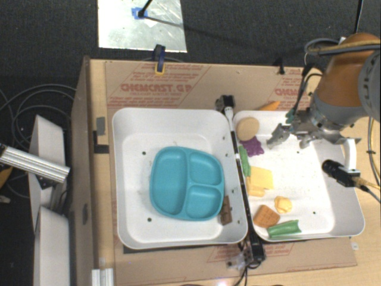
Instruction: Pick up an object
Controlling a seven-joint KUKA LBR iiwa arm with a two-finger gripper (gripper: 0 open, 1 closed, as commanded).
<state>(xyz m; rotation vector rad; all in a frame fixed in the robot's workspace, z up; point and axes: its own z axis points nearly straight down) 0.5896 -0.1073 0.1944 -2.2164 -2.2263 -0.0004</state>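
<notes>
Purple toy (254, 146): small, lumpy, grape-like; lies at the right bin's (351, 219) left edge, just below a tan ball (247, 127).
Gripper (280, 137): hovers near it; fingers seemingly parted, holding nothing.
Nearby: yellow block (260, 179), green piece (284, 228).
Left bin (128, 130): teal divided plate (186, 183).

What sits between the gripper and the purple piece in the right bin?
Nothing visible. The gripper hangs over bare white floor of the right bin, and the purple piece lies just to its left in the view, beside the tan ball.
</notes>
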